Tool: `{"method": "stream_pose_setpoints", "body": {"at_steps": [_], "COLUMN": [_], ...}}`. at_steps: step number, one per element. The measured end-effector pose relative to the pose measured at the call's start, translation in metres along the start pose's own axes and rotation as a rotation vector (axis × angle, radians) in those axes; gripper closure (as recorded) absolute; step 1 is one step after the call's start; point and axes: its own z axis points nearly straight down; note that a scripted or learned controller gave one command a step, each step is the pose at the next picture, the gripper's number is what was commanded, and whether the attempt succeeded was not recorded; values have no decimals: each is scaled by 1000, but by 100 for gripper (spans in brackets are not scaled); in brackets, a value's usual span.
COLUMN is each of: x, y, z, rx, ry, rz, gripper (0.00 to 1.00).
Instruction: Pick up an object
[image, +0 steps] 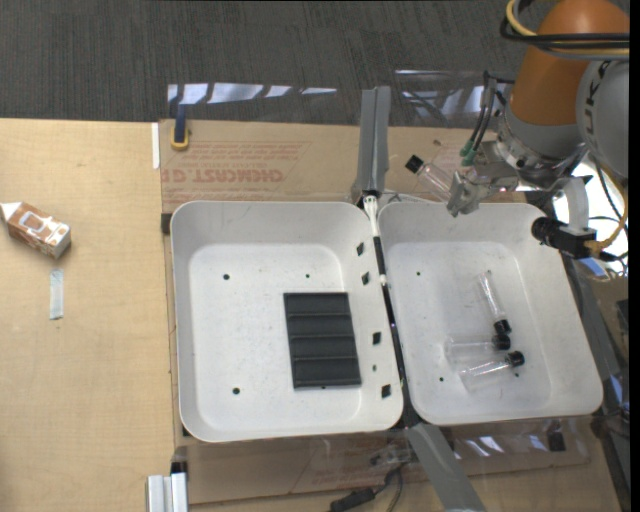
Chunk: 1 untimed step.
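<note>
Gripper (462, 196) w/ fingers closed on a clear plastic tube w/ black cap (428, 173), held upper right of frame, above right white bin (560, 400)'s back rim. Three more capped tubes (492, 340) lie in that bin; black ribbed rectangular block (321, 339) in left white bin (200, 400).

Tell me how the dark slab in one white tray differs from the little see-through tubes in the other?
The black ridged slab is flat, opaque and rectangular, lying alone in the left bin. The clear tubes are thin, transparent and black-capped, scattered at different angles in the right bin. The slab is much larger than any tube. Both lie loose on their bin floors.
</note>
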Motion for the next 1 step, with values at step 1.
{"method": "stream_pose_setpoints", "body": {"at_steps": [1], "x": [19], "y": [3], "z": [-37], "rx": [-1], "ry": [-1], "rz": [-79], "gripper": [100]}}
